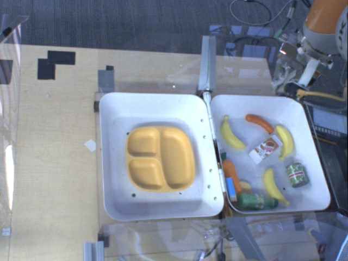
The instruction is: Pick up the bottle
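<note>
You see 2 white bins: the left bin (109, 145) holds a yellow 3-section plate (161, 157), the right bin (310, 145) holds 3 bananas (232, 134), a green bottle (256, 201) and a small can (297, 175), with the gripper (293, 72) above its far edge.

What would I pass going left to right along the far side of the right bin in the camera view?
Banana → sausage → carton → second banana, all in the right bin.

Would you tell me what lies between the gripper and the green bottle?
In the camera view, the gripper is above the right bin's far rim; the sausage and small carton lie between it and the bottle.
</note>
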`<state>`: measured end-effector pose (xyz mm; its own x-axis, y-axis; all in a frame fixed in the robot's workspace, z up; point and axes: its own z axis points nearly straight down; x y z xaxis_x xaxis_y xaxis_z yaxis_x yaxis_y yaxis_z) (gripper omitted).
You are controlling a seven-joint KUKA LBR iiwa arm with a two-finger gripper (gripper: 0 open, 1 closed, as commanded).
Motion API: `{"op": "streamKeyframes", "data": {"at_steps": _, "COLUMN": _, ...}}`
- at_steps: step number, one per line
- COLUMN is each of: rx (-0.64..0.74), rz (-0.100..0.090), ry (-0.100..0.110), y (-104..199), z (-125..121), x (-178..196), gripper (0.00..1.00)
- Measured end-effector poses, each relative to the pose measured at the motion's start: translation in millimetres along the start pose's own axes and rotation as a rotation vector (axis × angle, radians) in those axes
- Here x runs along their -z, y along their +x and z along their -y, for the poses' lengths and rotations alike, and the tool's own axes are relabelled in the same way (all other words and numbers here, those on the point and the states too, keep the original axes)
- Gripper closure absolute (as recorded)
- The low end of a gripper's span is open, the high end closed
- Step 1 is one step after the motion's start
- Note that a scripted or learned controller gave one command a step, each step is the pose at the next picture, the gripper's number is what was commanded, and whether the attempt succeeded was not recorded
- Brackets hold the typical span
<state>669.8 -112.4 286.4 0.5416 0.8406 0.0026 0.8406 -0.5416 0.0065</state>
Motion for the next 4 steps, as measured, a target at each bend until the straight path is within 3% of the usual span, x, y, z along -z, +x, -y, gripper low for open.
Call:
{"op": "streamKeyframes", "data": {"at_steps": 1, "rx": 0.009, "rz": -0.001, "ry": -0.004, "y": 2.3, "z": -0.3, "x": 11.6, "gripper": 1.00}}
{"op": "streamKeyframes", "data": {"at_steps": 2, "rx": 0.009, "rz": 0.000, "ry": 0.002, "y": 4.1, "z": 63.6, "x": 21.4, "gripper": 1.00}}
{"op": "streamKeyframes", "data": {"at_steps": 3, "rx": 0.140, "rz": 0.000, "ry": 0.004, "y": 0.9, "z": 152.7, "x": 54.8, "gripper": 1.00}}
{"op": "streamKeyframes", "data": {"at_steps": 4, "rx": 0.073, "rz": 0.001, "ry": 0.006, "y": 34.9, "z": 209.3, "x": -14.0, "gripper": 1.00}}
